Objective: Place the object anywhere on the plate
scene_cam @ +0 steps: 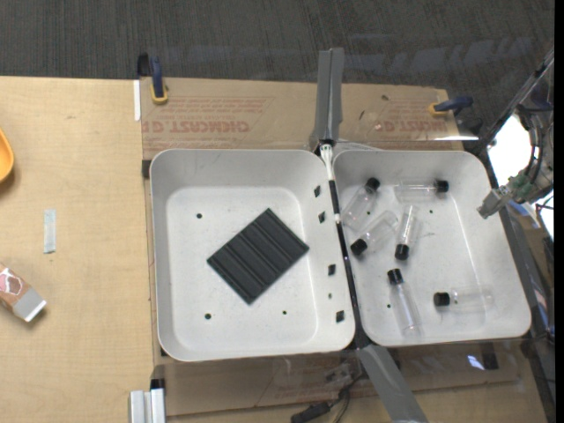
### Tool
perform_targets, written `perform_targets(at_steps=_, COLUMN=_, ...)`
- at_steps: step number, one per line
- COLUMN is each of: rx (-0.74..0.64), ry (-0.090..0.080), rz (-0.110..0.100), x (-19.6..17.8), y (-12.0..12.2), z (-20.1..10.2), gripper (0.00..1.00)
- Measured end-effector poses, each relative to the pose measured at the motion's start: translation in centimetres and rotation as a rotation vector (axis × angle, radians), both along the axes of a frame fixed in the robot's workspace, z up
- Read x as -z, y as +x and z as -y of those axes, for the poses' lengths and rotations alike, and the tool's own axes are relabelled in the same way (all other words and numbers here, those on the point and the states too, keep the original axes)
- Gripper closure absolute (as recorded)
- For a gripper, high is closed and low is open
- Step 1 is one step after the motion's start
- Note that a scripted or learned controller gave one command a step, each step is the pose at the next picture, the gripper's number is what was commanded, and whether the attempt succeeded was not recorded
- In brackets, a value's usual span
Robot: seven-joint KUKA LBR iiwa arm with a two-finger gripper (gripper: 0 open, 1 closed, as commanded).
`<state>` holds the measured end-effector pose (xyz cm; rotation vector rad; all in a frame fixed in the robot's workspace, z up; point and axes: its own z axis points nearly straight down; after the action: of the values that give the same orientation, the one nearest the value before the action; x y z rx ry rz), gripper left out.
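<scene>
The clear tubes [404,236] look light, slippery and breakable. Grab one round its middle. The dark plate [257,255] waits at nine o'clock.

Robotics lab, plywood surface [79,166] with clamps [157,82], two white bins [167,263] side by side, clear black-capped vials [403,302], loose cables [533,161], grey carpet floor [264,16]
</scene>
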<state>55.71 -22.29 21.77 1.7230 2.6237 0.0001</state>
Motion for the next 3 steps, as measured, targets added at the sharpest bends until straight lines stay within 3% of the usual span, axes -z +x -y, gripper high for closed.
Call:
perform_targets(at_steps=1, rx=-0.144, ry=0.0, rz=0.0, x=-1.8, y=4.6, z=-5.1, gripper=1.0)
perform_targets(at_steps=2, rx=-0.048, ry=0.0, rz=-0.002, x=-0.5, y=8.8, z=-18.8, gripper=1.0)
perform_targets(at_steps=3, rx=-0.223, ry=0.0, rz=-0.002, x=2.6, y=10.1, z=-20.5, gripper=1.0)
